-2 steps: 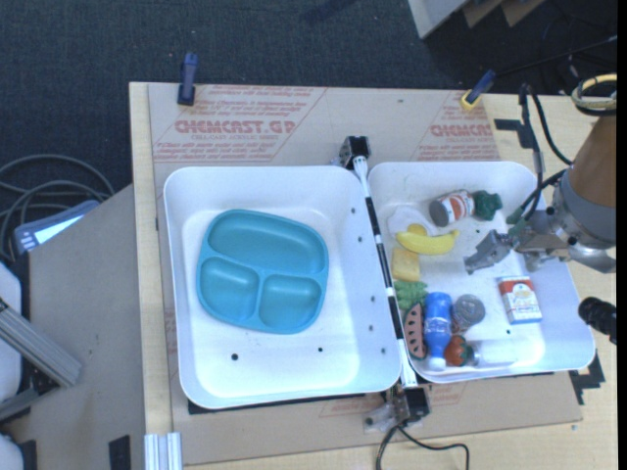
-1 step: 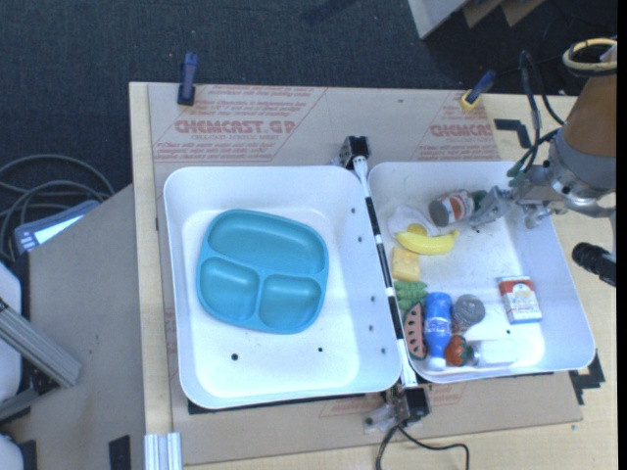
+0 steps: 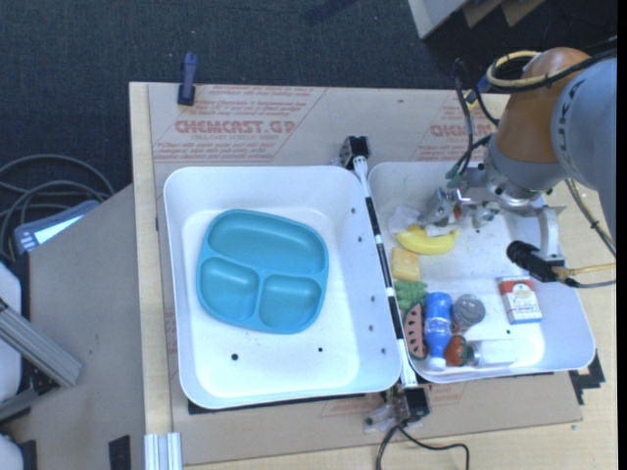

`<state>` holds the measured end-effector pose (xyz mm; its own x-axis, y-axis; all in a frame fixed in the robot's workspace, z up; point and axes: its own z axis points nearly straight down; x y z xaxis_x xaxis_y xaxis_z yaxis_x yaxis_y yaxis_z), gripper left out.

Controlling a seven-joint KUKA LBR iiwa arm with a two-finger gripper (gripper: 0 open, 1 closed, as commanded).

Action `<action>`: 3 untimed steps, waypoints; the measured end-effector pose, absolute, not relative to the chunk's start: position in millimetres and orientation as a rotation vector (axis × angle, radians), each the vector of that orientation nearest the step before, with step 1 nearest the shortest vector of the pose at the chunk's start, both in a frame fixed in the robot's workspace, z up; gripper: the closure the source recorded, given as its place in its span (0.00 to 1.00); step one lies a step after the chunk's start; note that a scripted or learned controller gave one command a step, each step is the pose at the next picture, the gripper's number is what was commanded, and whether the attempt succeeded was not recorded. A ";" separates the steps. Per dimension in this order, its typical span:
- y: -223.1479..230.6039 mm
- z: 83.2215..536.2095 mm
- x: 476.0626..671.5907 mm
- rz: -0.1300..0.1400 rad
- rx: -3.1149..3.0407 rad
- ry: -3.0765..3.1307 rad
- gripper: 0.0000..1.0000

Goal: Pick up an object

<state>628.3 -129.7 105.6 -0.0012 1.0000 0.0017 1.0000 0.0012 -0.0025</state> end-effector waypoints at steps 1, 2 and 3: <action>-138.2 84.8 662.0 -0.001 -2.221 -2.224 0.00; -137.9 95.6 662.8 -0.003 -2.222 -2.227 1.00; -58.1 185.7 615.8 -0.002 -2.219 -2.224 1.00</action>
